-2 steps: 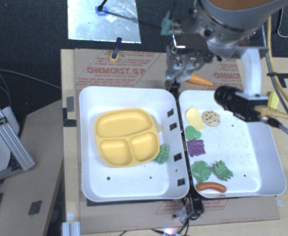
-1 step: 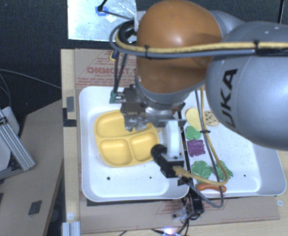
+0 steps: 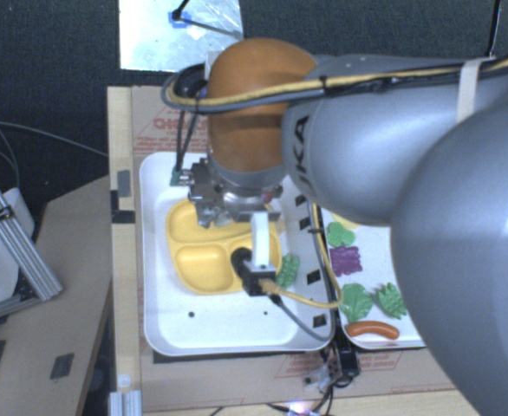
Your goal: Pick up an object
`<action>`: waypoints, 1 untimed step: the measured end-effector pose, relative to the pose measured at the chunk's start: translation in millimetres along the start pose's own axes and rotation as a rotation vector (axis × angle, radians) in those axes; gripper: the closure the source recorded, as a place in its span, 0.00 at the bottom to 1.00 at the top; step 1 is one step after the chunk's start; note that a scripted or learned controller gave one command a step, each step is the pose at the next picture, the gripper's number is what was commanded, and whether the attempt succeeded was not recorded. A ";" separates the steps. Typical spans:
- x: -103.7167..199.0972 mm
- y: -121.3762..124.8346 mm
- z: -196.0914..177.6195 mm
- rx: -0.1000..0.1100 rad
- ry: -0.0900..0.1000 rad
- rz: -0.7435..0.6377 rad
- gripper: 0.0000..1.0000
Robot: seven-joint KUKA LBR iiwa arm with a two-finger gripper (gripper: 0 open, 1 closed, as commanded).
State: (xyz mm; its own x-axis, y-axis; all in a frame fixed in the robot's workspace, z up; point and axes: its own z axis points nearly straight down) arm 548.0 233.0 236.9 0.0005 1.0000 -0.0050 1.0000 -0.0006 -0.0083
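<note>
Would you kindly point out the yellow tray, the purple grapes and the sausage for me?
yellow tray [image 3: 200, 265]: camera view, on its lower compartment in the left bin.
purple grapes [image 3: 347, 259]: camera view, on the middle of the bunch.
sausage [image 3: 373, 329]: camera view, on its middle, in the right bin.

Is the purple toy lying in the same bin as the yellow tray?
No, the purple toy lies in the right bin beside green pieces, while the yellow tray sits in the left bin.
</note>
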 end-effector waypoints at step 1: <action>0.4 51.2 56.2 -0.006 0.003 0.000 1.00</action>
State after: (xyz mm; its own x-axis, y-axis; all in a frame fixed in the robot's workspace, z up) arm 598.8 233.1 180.2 0.0010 1.0000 -0.0016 1.0000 -0.0010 -0.0019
